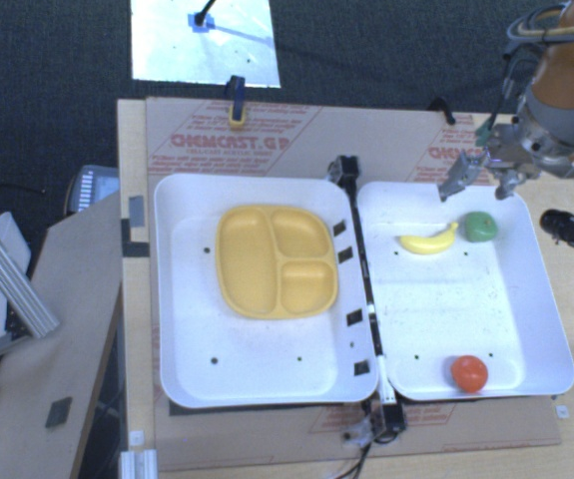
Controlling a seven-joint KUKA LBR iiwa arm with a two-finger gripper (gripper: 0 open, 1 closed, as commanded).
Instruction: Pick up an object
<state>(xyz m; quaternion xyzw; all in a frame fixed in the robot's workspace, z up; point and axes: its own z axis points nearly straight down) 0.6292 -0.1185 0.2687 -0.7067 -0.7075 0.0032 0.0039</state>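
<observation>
Presently, the gripper [483, 180] is seen above the far rim of the right bin [541, 267], its fingers spread and nothing held between them. A green apple [480, 227] lies just below the gripper, near the far wall, with a banana [428, 239] just beside it toward the left bin [182, 297]. A red tomato [469, 372] rests near the right bin's front edge, well apart. Bare floor is left between them.
</observation>
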